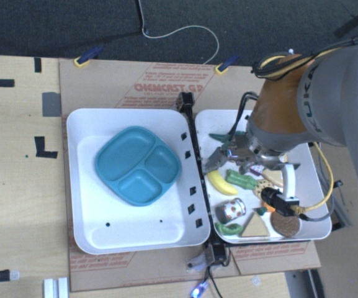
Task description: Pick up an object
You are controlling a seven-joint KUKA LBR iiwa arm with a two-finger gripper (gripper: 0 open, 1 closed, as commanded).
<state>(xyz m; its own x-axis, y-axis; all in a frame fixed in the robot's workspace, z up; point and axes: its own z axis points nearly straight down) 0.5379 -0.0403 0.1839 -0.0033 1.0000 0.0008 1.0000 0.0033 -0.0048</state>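
The right bin [216, 118] holds a heap of small toys: a yellow banana [221, 184], a green pickle-like piece [242, 180], a round red and white piece [232, 210], a tan wedge [256, 227], a brown disc [286, 224] and a green ring [228, 229]. My gripper [248, 158] hangs low over the middle of this heap, just above the banana and the green piece. The wrist and its dark parts hide the fingertips, and nothing shows between them.
In the left bin [79, 185] lies a blue divided plate [138, 164]. A black divider with clips [192, 160] runs between the bins. A white cable [179, 33] loops over the cardboard at the back. The arm's body [315, 98] covers the right bin's far right.
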